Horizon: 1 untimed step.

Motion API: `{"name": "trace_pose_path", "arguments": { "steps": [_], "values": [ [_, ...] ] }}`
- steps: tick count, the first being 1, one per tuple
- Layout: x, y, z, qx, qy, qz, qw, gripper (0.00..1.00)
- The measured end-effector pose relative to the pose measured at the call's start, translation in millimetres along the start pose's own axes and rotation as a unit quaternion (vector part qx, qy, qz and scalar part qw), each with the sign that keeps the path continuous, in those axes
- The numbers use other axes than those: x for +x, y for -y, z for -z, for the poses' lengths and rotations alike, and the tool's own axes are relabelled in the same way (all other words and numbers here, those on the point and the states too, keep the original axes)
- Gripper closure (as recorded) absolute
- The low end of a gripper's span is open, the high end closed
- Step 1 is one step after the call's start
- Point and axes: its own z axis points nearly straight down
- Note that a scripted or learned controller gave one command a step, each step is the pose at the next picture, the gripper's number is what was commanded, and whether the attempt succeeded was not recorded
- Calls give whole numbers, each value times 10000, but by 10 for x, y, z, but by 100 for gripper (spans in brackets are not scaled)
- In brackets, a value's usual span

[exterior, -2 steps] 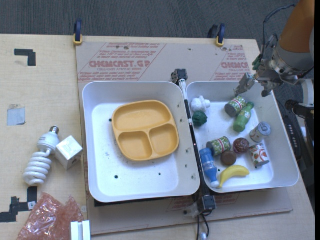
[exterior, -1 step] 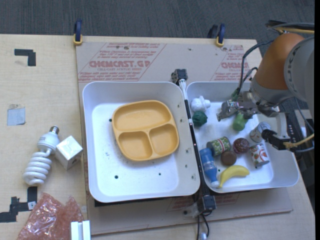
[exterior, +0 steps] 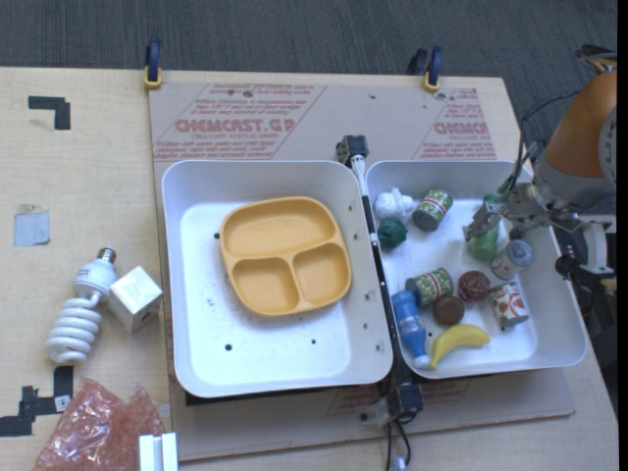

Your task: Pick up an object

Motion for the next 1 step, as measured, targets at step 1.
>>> {"name": "trace_pose_path", "arguments": {
  "steps": [1],
  "values": [
    [-24,5,96,-2,31,1,10000,100]
  ]
}}
